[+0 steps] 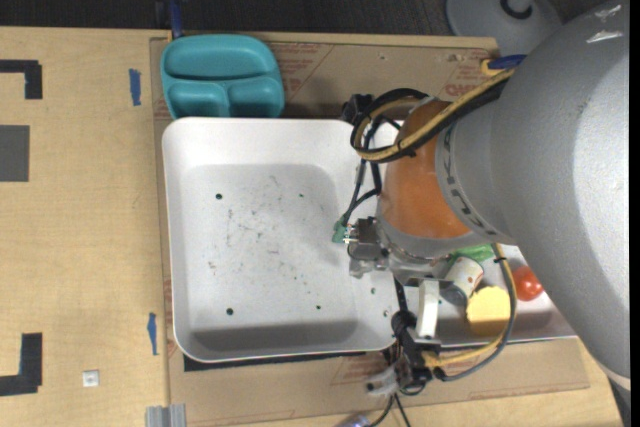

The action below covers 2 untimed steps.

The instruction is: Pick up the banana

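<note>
My arm's orange-banded wrist (430,185) hangs low over the right bin (535,320) and covers most of it. The gripper (408,260) points down below the wrist, at the right bin's left side, beside the wall it shares with the left bin. A yellow thing (487,307), possibly part of the banana, peeks out just right of the gripper; its shape is mostly hidden. The view does not show anything held.
A red round thing (527,288) lies right of the yellow one, and a green bit (470,258) shows under the wrist. The left bin (185,215) has a bare, scuffed floor. A teal divided tray (222,75) stands behind it. Cardboard surrounds the bins.
</note>
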Each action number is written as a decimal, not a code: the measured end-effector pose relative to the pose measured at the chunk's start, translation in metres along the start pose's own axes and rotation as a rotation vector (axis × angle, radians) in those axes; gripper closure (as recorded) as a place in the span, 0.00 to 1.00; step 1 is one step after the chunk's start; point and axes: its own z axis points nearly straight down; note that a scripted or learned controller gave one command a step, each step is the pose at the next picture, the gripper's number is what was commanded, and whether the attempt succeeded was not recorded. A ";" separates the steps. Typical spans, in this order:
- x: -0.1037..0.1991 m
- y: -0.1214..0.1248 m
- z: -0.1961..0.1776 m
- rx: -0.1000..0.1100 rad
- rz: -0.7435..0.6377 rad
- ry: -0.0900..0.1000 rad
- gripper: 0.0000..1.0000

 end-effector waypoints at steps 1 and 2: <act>0.000 0.000 0.000 0.000 0.009 0.001 1.00; -0.002 -0.001 0.001 0.005 -0.078 -0.002 1.00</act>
